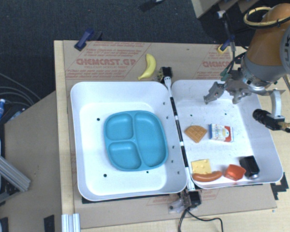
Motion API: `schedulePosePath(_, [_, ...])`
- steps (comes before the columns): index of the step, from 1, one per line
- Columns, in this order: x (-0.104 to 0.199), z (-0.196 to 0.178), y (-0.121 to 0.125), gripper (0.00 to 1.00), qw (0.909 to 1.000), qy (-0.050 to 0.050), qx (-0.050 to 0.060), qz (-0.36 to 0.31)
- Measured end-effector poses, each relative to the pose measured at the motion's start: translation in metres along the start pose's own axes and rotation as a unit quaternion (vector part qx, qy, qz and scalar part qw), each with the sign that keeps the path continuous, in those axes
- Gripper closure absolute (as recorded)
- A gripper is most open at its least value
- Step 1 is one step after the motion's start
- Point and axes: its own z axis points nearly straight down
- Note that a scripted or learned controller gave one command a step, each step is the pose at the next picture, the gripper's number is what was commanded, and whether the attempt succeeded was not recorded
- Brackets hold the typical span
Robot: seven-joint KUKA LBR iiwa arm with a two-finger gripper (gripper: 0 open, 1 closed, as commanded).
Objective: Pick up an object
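dark carpet floor (38, 13), wooden bench (111, 57)

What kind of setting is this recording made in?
Probably a robotics lab bench: two white bins sit on a board, toy food such as a waffle lies in one, and cables trail across the carpet.

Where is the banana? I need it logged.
The banana lies on the bench outside both bins, just behind the left bin's far right corner.

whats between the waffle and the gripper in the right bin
Nothing: in the camera view, the stretch from the waffle up to the gripper is bare white floor of the right bin.
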Motion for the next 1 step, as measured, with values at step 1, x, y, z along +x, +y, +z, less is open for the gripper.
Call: schedulePosePath(1, [-0.0341, 0.1028, 0.0140, 0.00, 1.0000, 0.000, 0.001, 0.001])
